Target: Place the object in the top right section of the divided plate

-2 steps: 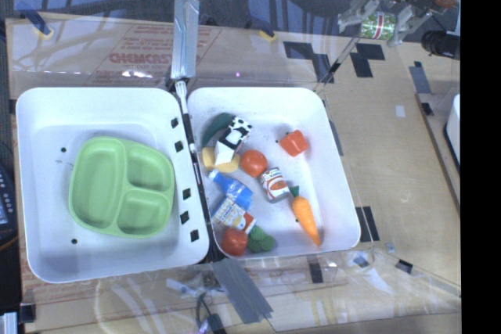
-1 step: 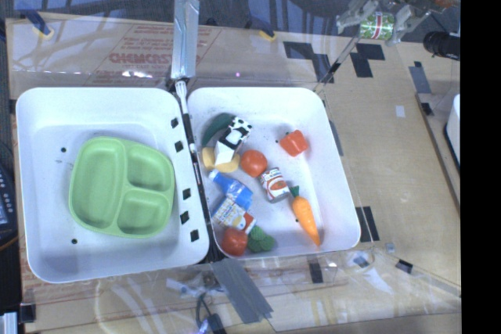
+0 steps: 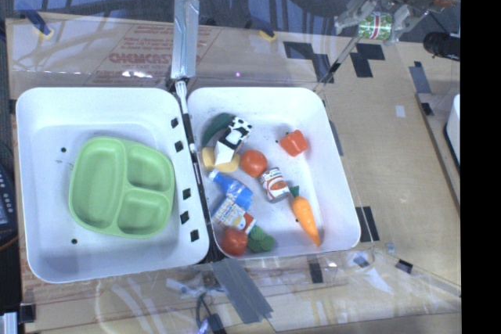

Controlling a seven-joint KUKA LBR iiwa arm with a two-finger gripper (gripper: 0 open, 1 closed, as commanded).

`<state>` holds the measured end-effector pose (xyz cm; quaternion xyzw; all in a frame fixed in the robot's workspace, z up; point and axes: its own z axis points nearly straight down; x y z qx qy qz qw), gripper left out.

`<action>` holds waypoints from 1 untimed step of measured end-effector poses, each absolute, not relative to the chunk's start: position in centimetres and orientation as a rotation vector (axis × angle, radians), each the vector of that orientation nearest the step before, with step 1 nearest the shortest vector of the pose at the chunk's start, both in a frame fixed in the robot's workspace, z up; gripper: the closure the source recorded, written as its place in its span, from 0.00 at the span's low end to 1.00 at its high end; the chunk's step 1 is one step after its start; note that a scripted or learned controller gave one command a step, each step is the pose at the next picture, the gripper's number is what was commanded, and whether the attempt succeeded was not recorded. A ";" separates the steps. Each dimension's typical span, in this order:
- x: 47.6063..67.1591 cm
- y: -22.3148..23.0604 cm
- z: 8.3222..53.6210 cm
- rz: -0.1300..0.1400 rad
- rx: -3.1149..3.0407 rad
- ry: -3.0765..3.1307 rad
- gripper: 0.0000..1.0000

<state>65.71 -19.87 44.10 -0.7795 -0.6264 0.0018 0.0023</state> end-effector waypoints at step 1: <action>65.7 -19.8 44.1 0.006 -2.445 -1.966 0.00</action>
